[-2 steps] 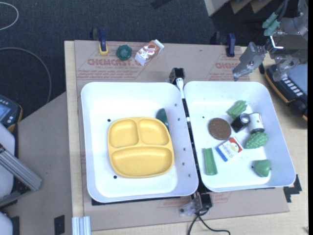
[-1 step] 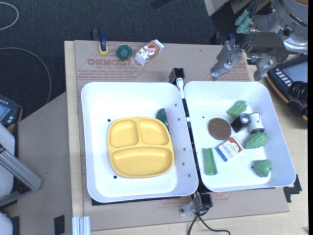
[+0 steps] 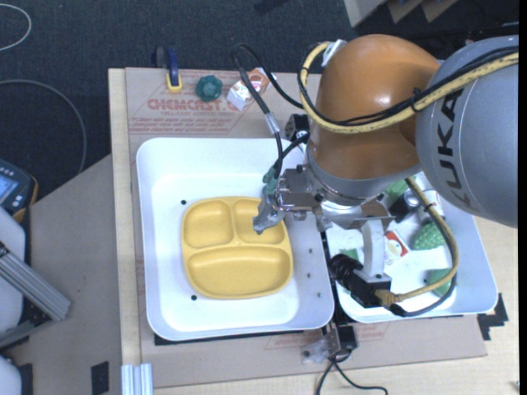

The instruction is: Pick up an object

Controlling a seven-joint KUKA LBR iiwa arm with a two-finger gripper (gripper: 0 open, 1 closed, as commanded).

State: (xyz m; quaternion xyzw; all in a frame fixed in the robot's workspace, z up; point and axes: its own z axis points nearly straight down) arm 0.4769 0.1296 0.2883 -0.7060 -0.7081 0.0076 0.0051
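Closest to the camera is the grey arm (image 3: 473, 130) with its orange band (image 3: 375, 97), which covers much of the right bin (image 3: 482, 282). Its gripper (image 3: 269, 212) is low in the left bin (image 3: 156, 220), at the right edge of the yellow tray (image 3: 235, 257), but whether it is wide or narrow I cannot tell. Small objects, one green (image 3: 428, 237) and one red and white (image 3: 395, 247), lie in the right bin under the arm.

I see the bench (image 3: 136, 220) topped with a brown cardboard sheet (image 3: 189, 109) printed in red. On it sit two white bins: the left bin (image 3: 156, 245) and the right bin (image 3: 478, 282). Behind them lie a teal cap (image 3: 209, 86), a yellow-and-blue clip (image 3: 173, 71) and, perhaps, a small carton (image 3: 240, 95).
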